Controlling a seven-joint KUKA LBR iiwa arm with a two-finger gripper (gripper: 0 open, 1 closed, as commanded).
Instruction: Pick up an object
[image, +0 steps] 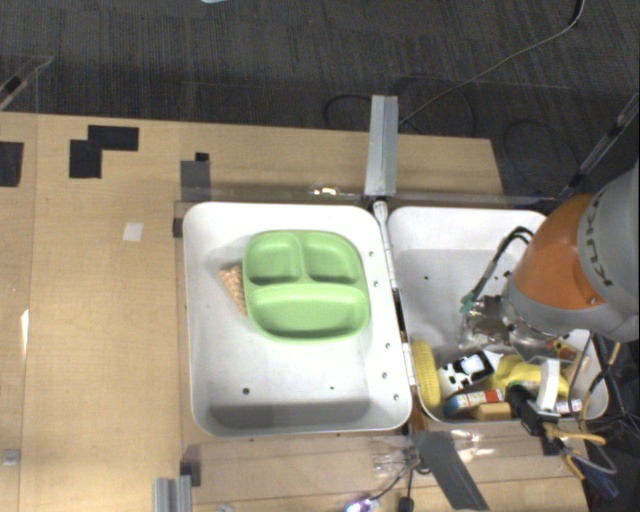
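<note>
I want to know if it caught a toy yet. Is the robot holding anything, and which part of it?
It cannot be told. The end effector hangs low over the pile of toys in the right bin, and the arm hides its tip.

Left bin (205, 330): holds a green divided plate (304, 284), with a tan object (233, 287) tucked against its left edge.
Right bin (440, 250): arm (570, 265) reaches in over clustered toys (470, 375), including a corn cob (427, 372).

A robotics lab: wooden bench (90, 330), two white bins (210, 400), metal brackets (381, 150), loose cables (480, 70) on grey carpet (200, 50).
</note>
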